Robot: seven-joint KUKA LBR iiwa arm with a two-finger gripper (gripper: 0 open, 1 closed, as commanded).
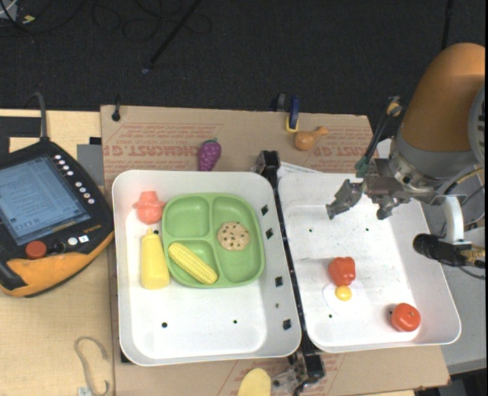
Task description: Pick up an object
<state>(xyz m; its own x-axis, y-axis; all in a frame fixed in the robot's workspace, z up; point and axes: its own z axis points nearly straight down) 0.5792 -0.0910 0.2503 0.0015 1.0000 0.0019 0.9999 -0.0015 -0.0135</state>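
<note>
My gripper [363, 204] hangs over the far part of the right bin [442, 304], its two dark fingers spread apart with nothing between them. Below it in that bin lie a red pepper [341, 269] with a small yellow piece [343, 292] touching its near side, and a red tomato [405, 317] near the front right corner. The gripper is well above and behind the pepper. The left bin [194, 328] holds a green divided plate [213, 239] with a corn cob [192, 262] and a cookie [233, 236], plus a yellow bottle [152, 260] and a pink toy [148, 207].
A purple grape bunch [208, 153] and an orange-brown toy [308, 139] lie on the cardboard behind the bins. A teach pendant [38, 213] sits at the left. A yellow object [255, 382] lies at the front edge. A black divider [281, 254] runs between the bins.
</note>
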